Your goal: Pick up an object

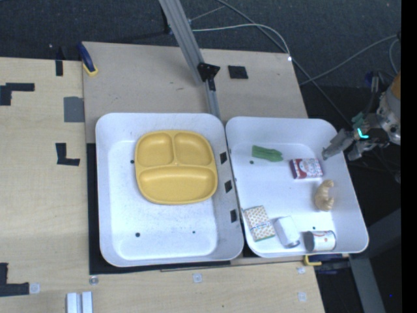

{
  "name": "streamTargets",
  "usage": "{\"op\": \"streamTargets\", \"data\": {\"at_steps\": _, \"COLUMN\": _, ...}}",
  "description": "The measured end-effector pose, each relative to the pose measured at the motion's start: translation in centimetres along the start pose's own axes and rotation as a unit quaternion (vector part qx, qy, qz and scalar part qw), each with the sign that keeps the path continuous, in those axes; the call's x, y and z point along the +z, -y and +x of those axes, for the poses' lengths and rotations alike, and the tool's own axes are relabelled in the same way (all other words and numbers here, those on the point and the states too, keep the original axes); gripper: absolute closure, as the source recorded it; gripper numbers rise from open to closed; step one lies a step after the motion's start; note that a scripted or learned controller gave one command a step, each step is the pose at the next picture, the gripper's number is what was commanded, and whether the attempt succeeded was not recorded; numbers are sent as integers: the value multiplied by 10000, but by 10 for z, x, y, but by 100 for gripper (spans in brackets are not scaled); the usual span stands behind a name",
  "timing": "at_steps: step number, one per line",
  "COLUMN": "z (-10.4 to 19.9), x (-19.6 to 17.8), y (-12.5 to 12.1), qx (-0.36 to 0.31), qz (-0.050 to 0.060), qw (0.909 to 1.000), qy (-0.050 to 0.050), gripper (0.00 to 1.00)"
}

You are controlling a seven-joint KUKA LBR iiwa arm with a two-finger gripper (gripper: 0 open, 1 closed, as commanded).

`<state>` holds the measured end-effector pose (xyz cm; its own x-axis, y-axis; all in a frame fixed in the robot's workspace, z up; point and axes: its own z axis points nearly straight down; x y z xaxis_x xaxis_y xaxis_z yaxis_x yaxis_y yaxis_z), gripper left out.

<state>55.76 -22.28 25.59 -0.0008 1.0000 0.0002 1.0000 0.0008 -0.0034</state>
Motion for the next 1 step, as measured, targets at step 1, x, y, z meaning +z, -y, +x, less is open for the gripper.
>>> {"op": "streamTargets", "data": {"at_steps": 1, "z": 0, "x": -1, "y": -1, "qx": -2, "qz": -12, "qw": 10000, "qy": 3, "gripper": 0}}
